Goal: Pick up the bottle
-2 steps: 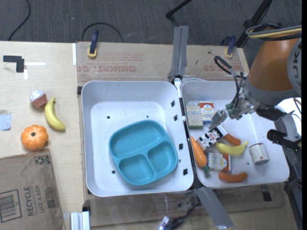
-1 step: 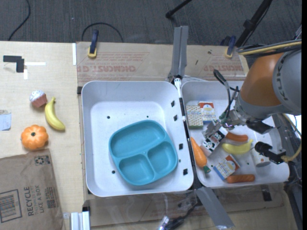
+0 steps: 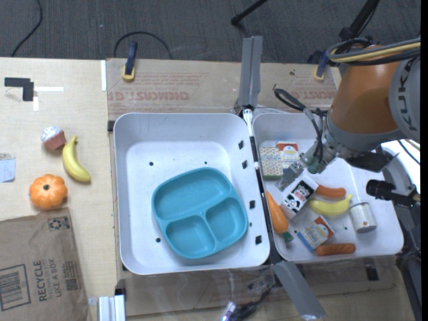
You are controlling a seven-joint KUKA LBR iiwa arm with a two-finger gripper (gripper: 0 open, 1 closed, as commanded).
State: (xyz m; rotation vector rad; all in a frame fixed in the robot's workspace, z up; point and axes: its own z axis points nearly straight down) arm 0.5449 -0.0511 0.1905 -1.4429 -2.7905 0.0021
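- Gripper [image 3: 311, 162] is hanging low over the back part of the right bin [image 3: 391, 245], under the grey wrist and orange band; I am not able to tell whether it is apart or together, and I am seeing nothing gripped in it.
- Bottle [image 3: 362, 217], as far as I am reading it, is the small pale cylinder that is lying on its side, whitish with a greyer end, toward the front-right of the gripper and well apart from it.
- It is sitting just right of the yellow banana [image 3: 332, 206], which is lying under an orange-red sausage [image 3: 331, 192], both between the gripper and the bottle.
- Right beneath the gripper I am seeing a green-and-white box [image 3: 271, 161], and just in front of it a cow-patterned carton [image 3: 298, 196].
- Farther front, a carrot [image 3: 276, 214], a small colourful box [image 3: 315, 233] and a second sausage [image 3: 335, 249] are lying along the bin's near side.
- Off to the gripper's far side, the left bin [image 3: 134, 179] is holding a blue divided plate [image 3: 199, 212].
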